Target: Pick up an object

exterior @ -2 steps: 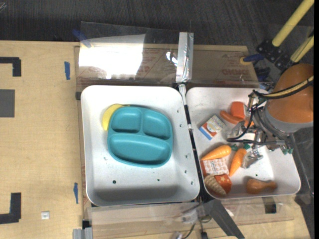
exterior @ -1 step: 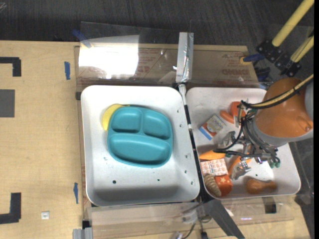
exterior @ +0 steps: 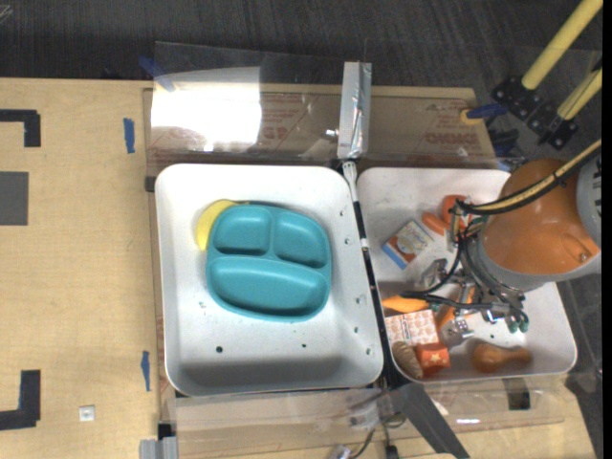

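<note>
Small objects jumbled in right bin point(exterior: 535, 366), lower right of frame: printed red-and-white packet point(exterior: 411, 330), white-and-blue carton point(exterior: 406, 244), orange carrot-shaped piece point(exterior: 404, 304), rounded brown item point(exterior: 497, 356). End effector point(exterior: 469, 299) low among them under glossy orange wrist band; grip state cannot tell. Left bin point(exterior: 182, 266) at centre: smooth teal three-compartment plate point(exterior: 270, 261), over yellow disc point(exterior: 210, 220). Pale wooden worktop point(exterior: 67, 256) at left.
</note>
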`<state>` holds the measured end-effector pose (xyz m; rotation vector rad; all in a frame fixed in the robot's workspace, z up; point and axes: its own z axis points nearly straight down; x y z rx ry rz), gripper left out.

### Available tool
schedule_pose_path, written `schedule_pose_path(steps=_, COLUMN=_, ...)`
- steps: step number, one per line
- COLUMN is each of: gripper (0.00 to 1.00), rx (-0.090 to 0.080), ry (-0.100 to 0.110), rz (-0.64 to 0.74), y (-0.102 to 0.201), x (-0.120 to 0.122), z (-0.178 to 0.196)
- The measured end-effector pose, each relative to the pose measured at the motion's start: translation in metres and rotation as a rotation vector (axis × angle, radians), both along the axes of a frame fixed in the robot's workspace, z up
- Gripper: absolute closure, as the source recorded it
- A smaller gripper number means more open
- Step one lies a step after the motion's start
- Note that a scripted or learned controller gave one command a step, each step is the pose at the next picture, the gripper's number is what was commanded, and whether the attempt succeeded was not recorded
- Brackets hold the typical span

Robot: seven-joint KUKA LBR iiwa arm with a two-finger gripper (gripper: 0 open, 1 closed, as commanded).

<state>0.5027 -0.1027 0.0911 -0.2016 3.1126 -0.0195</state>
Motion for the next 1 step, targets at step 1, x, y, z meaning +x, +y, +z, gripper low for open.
schedule_pose_path(steps=1, gripper=0.0, rx=0.007, ry=0.011, rz=-0.055, y=-0.0047, x=0.022, z=-0.0013)
